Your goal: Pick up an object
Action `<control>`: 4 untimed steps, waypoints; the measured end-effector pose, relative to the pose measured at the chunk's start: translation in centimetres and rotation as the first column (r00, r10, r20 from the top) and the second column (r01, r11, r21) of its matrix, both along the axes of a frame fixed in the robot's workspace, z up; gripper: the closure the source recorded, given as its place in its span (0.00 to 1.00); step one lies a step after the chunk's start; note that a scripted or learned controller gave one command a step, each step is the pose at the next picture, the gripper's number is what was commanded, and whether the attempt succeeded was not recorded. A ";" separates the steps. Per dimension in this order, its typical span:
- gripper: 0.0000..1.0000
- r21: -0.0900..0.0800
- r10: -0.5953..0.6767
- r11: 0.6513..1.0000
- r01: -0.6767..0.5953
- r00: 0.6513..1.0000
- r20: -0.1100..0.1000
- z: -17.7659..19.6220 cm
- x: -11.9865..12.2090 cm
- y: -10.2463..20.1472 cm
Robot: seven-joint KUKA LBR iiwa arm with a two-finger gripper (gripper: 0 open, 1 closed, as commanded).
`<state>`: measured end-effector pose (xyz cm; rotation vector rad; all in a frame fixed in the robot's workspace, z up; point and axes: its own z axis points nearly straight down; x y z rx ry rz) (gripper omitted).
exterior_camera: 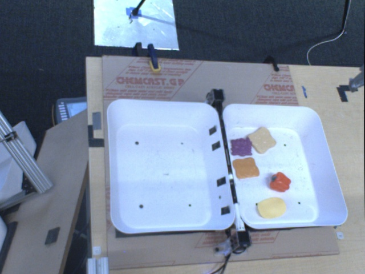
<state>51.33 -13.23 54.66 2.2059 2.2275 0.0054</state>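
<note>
The right bin (319,153) holds several small toy foods. A purple piece (240,146) lies near its left wall, touching a tan slice (262,140) just to its right. Below them sits an orange square (246,168). A red piece (280,181) with a dark stem lies further right. A yellow oval (271,208) rests near the bin's front edge. All of them lie flat and apart from the walls.
The left bin (165,164) sits beside the right one, joined by black clips (219,147) along the shared wall. A cardboard sheet (188,79) lies under both bins. A shiny plate (136,16) lies behind the bench. A grey bracket (356,81) pokes in at the right edge.
</note>
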 end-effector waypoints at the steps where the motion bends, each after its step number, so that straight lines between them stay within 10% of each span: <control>1: 1.00 -0.002 0.005 1.000 -0.005 1.000 0.005 1.2 0.1 0.0; 2: 0.00 -0.001 0.005 1.000 -0.005 1.000 0.004 1.1 0.1 0.0; 3: 1.00 -0.003 0.010 1.000 -0.010 1.000 0.008 2.3 0.1 0.0; 4: 0.00 -0.002 0.010 1.000 -0.010 1.000 0.007 2.2 0.1 0.0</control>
